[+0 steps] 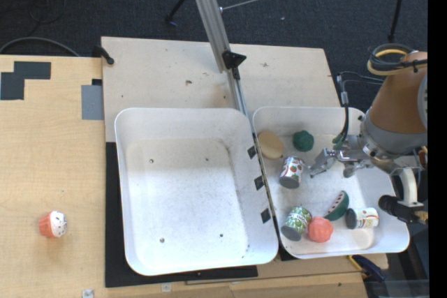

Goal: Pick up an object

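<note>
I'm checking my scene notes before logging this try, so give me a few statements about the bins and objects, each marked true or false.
1. The green ball lies in the right bin. True.
2. The red ball lies in the left bin. False: it lies in the right bin, near its front edge.
3. A small red and white toy sits on the wooden table, outside both bins. True.
4. The gripper hovers over the left bin. False: it is over the right bin, beside the printed can.
</note>
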Controlling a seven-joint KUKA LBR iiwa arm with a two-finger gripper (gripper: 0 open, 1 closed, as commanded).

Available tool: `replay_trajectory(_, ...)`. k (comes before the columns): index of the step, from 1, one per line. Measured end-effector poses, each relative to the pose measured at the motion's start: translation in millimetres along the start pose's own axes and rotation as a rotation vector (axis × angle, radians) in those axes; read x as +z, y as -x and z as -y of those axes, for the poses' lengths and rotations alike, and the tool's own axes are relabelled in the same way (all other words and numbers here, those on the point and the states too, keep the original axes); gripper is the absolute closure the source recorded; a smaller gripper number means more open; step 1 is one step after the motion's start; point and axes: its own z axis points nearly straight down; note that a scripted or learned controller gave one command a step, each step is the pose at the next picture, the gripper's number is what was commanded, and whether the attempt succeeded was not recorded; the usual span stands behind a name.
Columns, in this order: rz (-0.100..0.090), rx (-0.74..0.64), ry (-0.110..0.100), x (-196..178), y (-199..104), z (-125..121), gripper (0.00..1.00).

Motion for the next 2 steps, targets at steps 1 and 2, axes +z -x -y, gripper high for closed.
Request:
replay_trajectory(1,-0.001,0.001,-0.001,49.6,-9.5,0.7,0.00)
replay_trajectory(2,0.001,0.010,0.003,36.9,-7.1,0.3,1.00)
